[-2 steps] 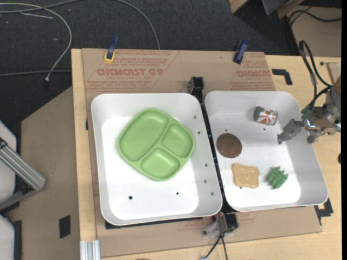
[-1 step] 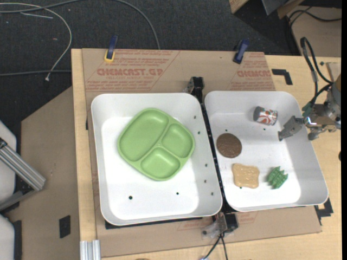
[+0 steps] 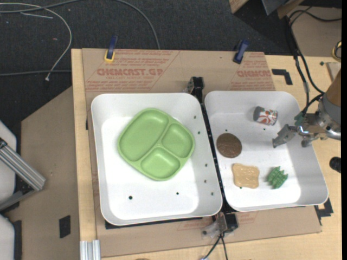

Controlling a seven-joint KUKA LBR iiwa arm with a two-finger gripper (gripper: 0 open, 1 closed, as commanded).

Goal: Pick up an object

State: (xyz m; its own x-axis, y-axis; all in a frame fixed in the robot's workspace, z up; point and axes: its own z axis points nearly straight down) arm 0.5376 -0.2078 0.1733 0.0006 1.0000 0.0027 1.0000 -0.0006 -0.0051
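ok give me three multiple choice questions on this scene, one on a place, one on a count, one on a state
1. Where is the green tray?
A. in the left bin
B. in the right bin
C. on the floor

2. How many things lie in the right bin?
A. two
B. four
C. six

3. What is the hand doing?
A. gripping the tray
B. holding the can
C. holding nothing, over the right bin

Answers:
1. A, the tray lies in the left bin.
2. B, the can, brown disc, toast and green toy lie there.
3. C, the hand is over bare bin floor at the right, apart from all four things, with nothing between its fingers.
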